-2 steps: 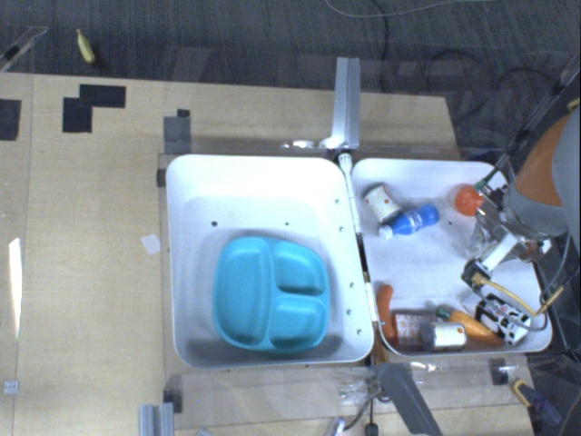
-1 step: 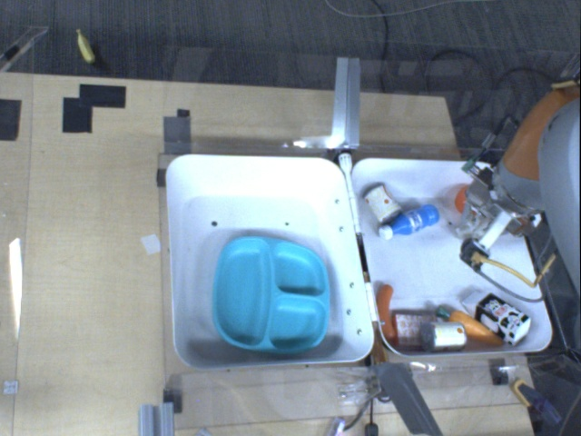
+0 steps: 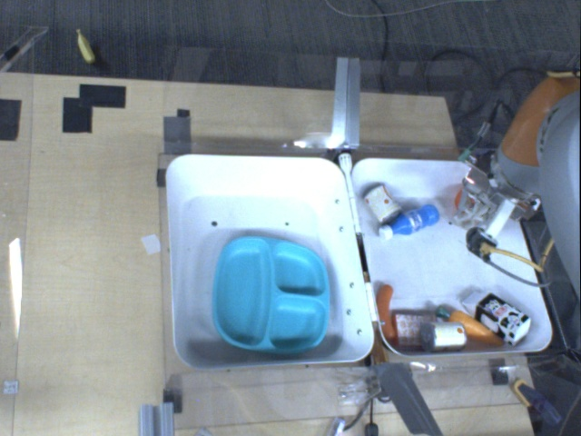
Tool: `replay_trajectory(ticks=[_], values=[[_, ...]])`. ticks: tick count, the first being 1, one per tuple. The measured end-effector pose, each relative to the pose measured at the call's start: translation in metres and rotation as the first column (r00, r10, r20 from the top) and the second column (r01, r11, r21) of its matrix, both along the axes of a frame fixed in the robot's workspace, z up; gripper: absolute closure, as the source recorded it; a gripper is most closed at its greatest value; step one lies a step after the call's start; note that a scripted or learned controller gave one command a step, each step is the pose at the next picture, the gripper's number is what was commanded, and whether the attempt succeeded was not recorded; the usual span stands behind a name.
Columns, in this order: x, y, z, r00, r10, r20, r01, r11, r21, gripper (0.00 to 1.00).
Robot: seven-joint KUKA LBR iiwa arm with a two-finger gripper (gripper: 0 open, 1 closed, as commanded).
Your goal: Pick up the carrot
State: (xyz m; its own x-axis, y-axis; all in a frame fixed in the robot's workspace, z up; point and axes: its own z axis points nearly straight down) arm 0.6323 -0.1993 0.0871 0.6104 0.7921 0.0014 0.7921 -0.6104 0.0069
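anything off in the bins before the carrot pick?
Nothing spilled or broken. The carrot sits in a crowded pile along the right bin's near edge, jammed against a brown packet and a black-and-white box. The gripper hovers near the far right corner.

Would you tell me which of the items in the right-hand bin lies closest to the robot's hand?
The small blue plastic bottle with a white cap, lying on its side in the bin's upper half just left of the hand; the other items cluster along the bottom edge.
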Motion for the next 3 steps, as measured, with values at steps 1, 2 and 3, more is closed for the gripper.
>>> replay_trajectory(ticks=[1, 2, 3], values=[[-0.025, 0.012, 0.111, 1.000, -0.004, -0.004, 0.004, 1.000, 0.002, 1.00], [-0.028, 0.002, 0.007, 0.997, -0.071, -0.005, 0.071, 0.998, 0.003, 1.00], [0.010, 0.002, 0.000, 0.998, 0.058, -0.002, -0.058, 0.998, 0.001, 1.00]])
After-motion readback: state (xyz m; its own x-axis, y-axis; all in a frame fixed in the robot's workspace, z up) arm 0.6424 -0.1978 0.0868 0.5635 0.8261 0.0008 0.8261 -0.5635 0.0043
